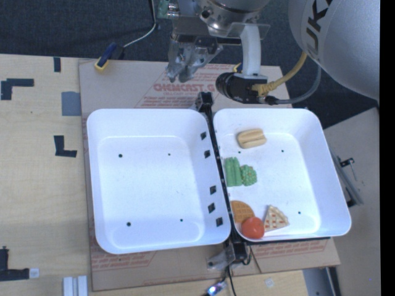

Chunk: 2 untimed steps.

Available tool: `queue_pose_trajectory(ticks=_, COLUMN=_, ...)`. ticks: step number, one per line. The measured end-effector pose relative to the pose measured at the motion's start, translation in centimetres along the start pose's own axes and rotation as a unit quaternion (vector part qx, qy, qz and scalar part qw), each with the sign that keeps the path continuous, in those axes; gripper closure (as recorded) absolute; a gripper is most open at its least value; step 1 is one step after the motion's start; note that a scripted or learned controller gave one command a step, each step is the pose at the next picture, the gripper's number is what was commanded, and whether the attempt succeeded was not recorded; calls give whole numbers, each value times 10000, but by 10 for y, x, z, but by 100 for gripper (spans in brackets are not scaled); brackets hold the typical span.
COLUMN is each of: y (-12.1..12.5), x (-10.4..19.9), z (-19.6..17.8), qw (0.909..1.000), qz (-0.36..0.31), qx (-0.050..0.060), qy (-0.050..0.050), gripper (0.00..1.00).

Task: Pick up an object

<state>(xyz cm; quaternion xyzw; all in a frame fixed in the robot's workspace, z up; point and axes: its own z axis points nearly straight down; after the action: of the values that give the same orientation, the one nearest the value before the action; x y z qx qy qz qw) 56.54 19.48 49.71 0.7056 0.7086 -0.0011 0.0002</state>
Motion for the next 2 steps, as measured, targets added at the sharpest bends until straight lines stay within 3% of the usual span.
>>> queue_pose_trajectory(ticks=2, y=0, x=1, z=-19, qw=10000, qz=-16, qx=10, qy=-11, gripper=100)
